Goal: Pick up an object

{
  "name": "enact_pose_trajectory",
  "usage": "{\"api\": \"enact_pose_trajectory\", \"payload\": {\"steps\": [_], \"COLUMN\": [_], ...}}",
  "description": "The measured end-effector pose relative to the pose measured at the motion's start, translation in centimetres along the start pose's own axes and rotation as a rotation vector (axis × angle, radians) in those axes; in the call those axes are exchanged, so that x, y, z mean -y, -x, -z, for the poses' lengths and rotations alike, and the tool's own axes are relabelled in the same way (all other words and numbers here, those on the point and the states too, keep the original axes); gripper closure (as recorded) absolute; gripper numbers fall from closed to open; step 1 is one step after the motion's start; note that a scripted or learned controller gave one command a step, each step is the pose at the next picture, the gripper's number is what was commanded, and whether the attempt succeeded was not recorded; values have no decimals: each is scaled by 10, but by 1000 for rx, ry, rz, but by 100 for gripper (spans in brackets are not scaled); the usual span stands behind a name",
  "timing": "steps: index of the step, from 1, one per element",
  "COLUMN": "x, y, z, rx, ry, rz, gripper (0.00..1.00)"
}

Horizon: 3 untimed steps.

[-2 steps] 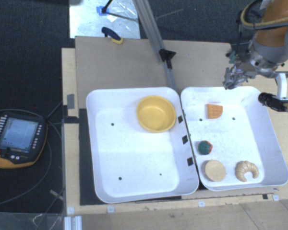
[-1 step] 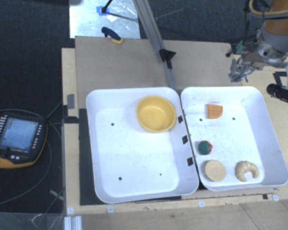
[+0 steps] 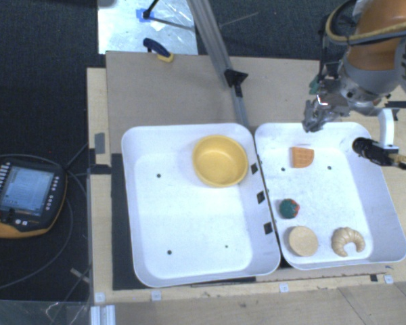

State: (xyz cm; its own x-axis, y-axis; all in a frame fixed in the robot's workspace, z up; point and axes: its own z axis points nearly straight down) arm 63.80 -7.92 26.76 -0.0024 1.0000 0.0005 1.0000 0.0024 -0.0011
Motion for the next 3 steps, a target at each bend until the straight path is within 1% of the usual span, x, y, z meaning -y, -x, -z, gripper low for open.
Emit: {"api": "enact_pose_trajectory", "payload": {"steps": [2,3], "x": [54,89], "y": [-77,-113], "z": [3,-8], "rx": [0,0], "ry": [1,0], "rz": [1,0], "gripper": [100,100]}}
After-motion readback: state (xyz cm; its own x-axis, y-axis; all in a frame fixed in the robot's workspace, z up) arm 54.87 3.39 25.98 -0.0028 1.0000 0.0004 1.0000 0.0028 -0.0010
